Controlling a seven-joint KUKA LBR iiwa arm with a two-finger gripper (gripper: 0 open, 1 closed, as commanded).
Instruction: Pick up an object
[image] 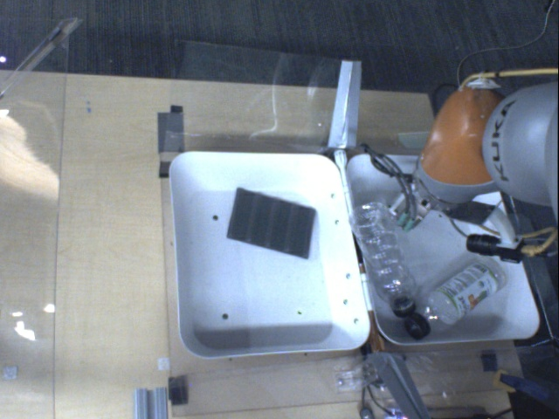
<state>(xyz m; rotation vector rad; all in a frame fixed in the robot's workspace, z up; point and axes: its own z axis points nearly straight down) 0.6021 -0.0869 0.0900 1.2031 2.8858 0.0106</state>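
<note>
- Camera view: the grey arm with its orange band comes in from the right and hangs over the back of the right bin. Cables and wrist hardware crowd the spot where the claw sits, so I cannot tell how it stands — no call on that.
- Nothing is visibly caught in the claw; I judge the pick is not yet made.
- Nearest candidate: a clear plastic bottle lying along the right bin's left wall, just below the claw in this view. Its long axis runs from the back of the bin toward the front, dark cap at the front end.
- So the key relation, as I read it: the bottle lies just forward of the claw and hard against the wall, and a grip would want to close across that long axis, with little room on the wall side.
- Second candidate: a labelled clear bottle lying slanted further right, its black cap pointing down-left, close to the first bottle's cap. It sits in more open floor.
- Its label shows white, green and a touch of red; the print is too small to read.
- Over in the left bin, a dark ribbed rectangular pad lies flat and slightly skewed, well apart from the claw.
- Readable writing: "KU", the start of the maker's name, on the grey arm casing at the right edge.
- Both bins rest on the pale wooden surface.
</note>
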